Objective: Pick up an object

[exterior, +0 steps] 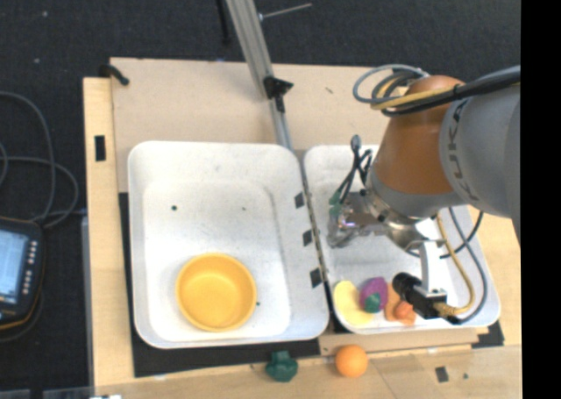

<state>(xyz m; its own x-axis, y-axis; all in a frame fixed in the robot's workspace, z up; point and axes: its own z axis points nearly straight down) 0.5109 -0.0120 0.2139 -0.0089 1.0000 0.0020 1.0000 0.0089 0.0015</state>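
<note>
seemingly "kuka" lettering on the grey arm (pixel 473 152) above the right bin (pixel 320 169); fingers' state unclear

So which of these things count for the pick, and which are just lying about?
For the pick:
gripper
right bin
yellow piece
purple object
small orange piece

Lying about:
yellow bowl in the left bin
orange ball
green object

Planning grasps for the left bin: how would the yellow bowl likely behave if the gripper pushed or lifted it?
The yellow bowl sits upright on a wide base in the left bin, so a push would probably slide it, not tip it. It looks like thin plastic, likely light. Its smooth round rim may slip from a pinch.
</note>
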